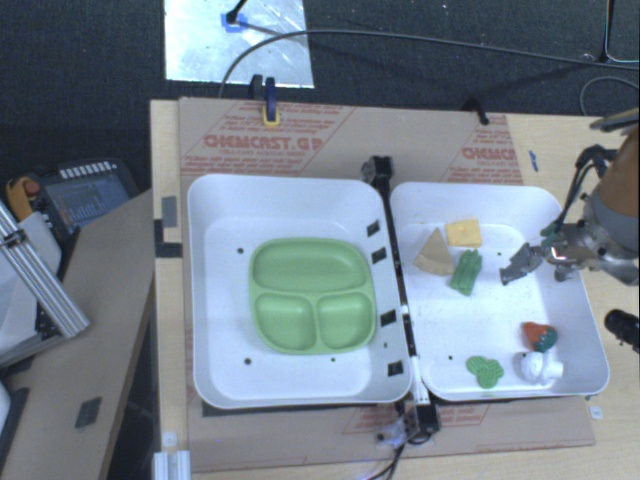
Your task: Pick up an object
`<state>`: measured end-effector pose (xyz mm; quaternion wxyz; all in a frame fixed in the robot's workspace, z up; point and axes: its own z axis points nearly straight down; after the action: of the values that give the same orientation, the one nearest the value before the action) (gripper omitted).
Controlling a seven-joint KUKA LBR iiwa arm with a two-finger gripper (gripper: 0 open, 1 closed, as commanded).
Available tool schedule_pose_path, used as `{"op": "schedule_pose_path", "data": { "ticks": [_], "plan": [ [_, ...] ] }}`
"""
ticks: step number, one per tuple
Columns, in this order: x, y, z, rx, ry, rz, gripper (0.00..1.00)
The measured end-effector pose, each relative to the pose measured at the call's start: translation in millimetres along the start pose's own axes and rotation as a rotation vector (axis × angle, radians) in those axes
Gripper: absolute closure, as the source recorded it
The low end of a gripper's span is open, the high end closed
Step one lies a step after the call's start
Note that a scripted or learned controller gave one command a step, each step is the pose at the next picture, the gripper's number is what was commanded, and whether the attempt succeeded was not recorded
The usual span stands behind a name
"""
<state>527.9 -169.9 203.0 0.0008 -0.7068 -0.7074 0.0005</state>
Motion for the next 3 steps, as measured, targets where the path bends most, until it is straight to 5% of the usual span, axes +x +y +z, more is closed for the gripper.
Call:
{"op": "schedule_pose_path", "data": {
  "ticks": [2, 3],
  "plan": [
    [10, 8, 92, 0.001, 0.001, 0.0, 0.0],
    [9, 9, 79, -0.005, -0.002, -0.001, 1.0]
  ]
}}
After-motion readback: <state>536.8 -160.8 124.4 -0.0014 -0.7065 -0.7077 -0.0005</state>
